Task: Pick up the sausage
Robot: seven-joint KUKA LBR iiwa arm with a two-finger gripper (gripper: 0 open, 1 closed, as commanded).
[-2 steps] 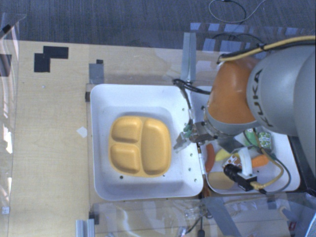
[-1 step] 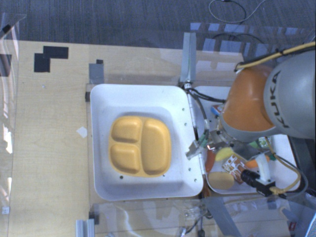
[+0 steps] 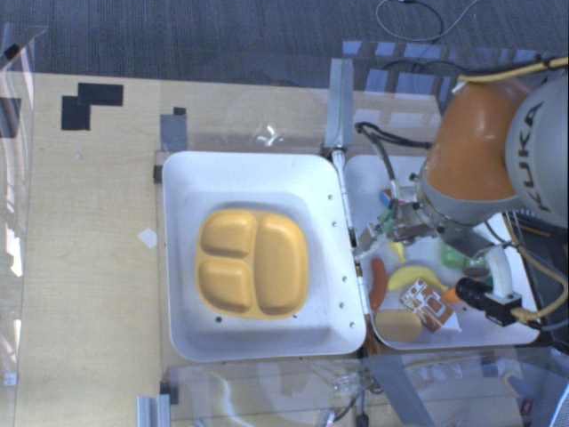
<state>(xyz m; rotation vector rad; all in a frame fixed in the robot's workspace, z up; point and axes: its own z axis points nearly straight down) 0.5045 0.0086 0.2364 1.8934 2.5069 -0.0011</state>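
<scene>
**Sausage lying just below the gripper, long axis running near/far**

Landmark: the divider [image 3: 351, 229] btwn the two bins. The sausage [image 3: 379, 284] is lying in the right bin [image 3: 360, 178], just right of the divider, toward the bin's near corner. It's reddish, slim, and its long axis is running roughly parallel w/ the divider, i.e. top-to-bottom in the camera view.

The gripper [image 3: 391, 231] is hanging over the right bin, also just right of the divider but farther up it than the sausage. So the sausage is sitting toward the near end from the gripper, close by, slightly nearer the divider. Can't tell how the jaws are standing – wrist hardware & cables are hiding them; nothing is visibly in their hold.

Neighbours crowding the target: a yellow banana [image 3: 414, 277] just right of it, a tan round piece [image 3: 399, 325] below-right, near the bin's near wall.

Judgement: next move is likely needing a short shift along the divider toward the near end, w/ jaws closing across the sausage's narrow width, i.e. left-right. The divider wall is leaving little room on that side.
</scene>
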